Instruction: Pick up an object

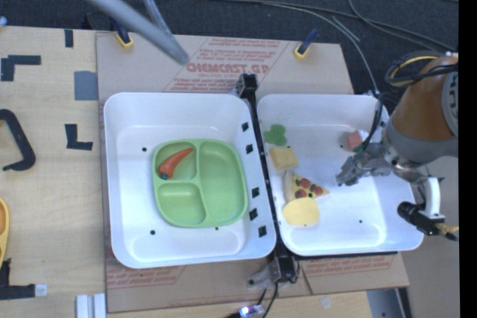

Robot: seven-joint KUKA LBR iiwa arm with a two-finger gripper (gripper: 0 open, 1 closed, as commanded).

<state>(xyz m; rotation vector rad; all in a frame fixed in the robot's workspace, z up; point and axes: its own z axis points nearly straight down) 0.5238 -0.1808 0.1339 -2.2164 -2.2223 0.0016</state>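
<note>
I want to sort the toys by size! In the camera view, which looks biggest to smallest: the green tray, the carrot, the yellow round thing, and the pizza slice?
1. green tray, by far the largest.
2. yellow round thing.
3. carrot and pizza slice look about alike, so I won't rank them.

A: What's on the bench (45,182)?

B: Cardboard sheet (223,59) with red print lies flat at frame centre, clamped at its top edge by two yellow clips (123,39). Two white bins sit on it side by side, touching at the middle: left bin (127,115), right bin (335,104).

A: Anything else directly on the surface?

B: Black tape marks (22,65) at upper left, plus a grey patch (85,85) just left of the cardboard. A black curved piece (16,141) lies at the left edge.
</note>
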